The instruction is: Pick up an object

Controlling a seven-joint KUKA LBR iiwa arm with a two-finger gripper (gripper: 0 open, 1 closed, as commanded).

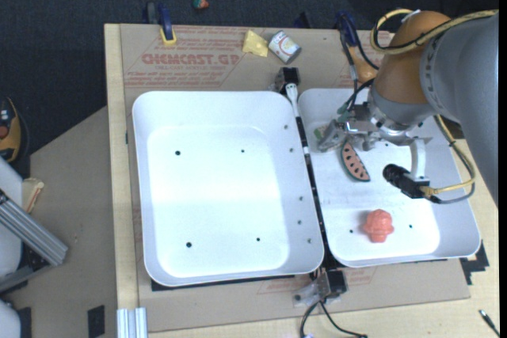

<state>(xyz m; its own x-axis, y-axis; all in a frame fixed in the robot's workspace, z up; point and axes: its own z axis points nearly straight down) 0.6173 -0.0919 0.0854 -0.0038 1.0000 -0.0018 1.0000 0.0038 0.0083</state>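
The grey arm point(463, 63) reaches in from the right, its orange band point(402, 63) over the far part of the right bin point(447, 229). The gripper point(356, 134) hangs low over the far left part of that bin, close to the wall shared with the left bin point(214, 186). Its tip is a tangle of metal parts seen from above, and I cannot tell whether it is released or clenched, or whether anything is caught in it.

Three things lie in the right bin. A dark red slice point(354, 162), curved and with a green edge, lies on the bin floor just on the near side of the gripper; its far end sits right by the gripper's tip, but whether they touch cannot be told. A small green piece point(325, 136) lies just left of the gripper, against the left wall of the bin. A red lump point(379, 225) sits alone in the near part of the bin, well apart from the gripper and nearer than the slice.

Both bins rest on a brown board point(198, 58) with red print. On its far edge are a yellow scrap point(255, 43) and a small white box point(284, 47) just beside it, and a blue clamp point(165, 21) grips the edge farther left.
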